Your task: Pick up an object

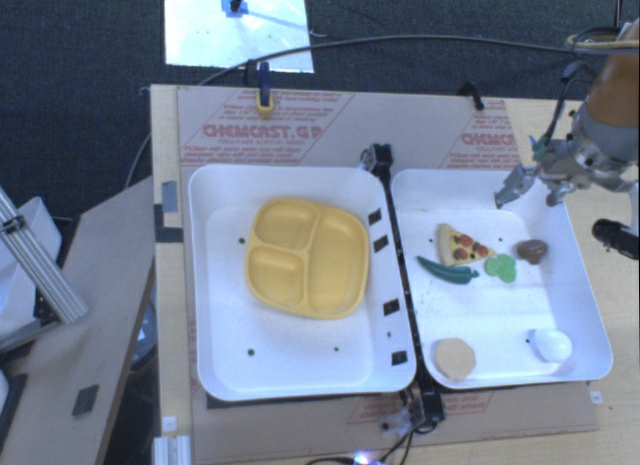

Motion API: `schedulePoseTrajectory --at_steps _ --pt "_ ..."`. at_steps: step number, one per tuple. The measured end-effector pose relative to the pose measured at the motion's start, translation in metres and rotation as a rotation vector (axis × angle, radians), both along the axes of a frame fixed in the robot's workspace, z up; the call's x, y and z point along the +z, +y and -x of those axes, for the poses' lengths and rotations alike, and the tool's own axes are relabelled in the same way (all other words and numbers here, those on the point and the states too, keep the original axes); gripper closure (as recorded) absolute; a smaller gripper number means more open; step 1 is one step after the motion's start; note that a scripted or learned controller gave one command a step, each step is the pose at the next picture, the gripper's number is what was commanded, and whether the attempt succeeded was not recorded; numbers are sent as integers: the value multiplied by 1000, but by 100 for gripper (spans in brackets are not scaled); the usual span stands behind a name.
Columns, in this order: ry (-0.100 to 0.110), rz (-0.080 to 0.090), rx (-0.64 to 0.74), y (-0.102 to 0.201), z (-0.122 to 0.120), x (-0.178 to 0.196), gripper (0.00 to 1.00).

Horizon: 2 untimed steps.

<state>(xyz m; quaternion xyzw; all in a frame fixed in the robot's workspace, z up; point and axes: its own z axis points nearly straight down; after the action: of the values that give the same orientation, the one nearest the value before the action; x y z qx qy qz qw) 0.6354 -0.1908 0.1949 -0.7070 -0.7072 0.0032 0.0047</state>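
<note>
Gripper (533, 188) fingers apart, empty, above right bin (585, 283) far edge; pizza slice (462, 245), pepper (447, 271) near.

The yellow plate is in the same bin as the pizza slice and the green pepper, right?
Not quite. The camera view shows the yellow plate alone in the left bin. The pizza slice and the green pepper lie together in the right bin, across the divider from it.
</note>
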Motion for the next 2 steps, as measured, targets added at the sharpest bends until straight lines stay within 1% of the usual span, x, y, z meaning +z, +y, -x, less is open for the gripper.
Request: schedulePoseTrajectory --at_steps 1,2 --pt "-13 3 3 1 -3 9 0" --pt "-10 2 1 -8 1 -38 0"
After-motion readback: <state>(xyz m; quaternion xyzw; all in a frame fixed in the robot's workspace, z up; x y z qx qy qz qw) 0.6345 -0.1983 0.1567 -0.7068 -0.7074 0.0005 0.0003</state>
